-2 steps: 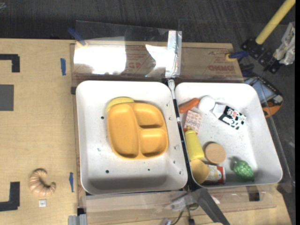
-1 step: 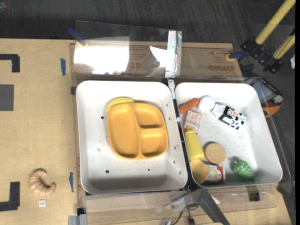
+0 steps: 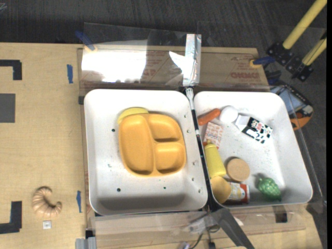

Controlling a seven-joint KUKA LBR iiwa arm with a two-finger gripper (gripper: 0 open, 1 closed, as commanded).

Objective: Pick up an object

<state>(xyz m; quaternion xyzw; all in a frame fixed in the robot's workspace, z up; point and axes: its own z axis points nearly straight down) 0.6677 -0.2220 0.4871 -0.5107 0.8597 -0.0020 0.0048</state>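
The left bin (image 3: 98, 108) holds a yellow divided plate (image 3: 152, 142) with a yellow rim of something peeking out behind it. In the right bin (image 3: 290, 134) lie an orange carrot-like piece (image 3: 208, 116), a white round object (image 3: 227, 113), a black-and-white spotted item (image 3: 256, 129), a small printed packet (image 3: 213, 134), a yellow bottle (image 3: 215, 161), a can with a tan lid (image 3: 238, 170), a yellow rounded piece (image 3: 219, 189) and a green bumpy toy (image 3: 268, 187).
A croissant-shaped toy (image 3: 46, 202) rests on the wooden bench at the lower left, outside the bins. A clear plastic sheet (image 3: 140, 61) stands behind the left bin. Yellow-handled tools (image 3: 306, 19) lie at the top right.
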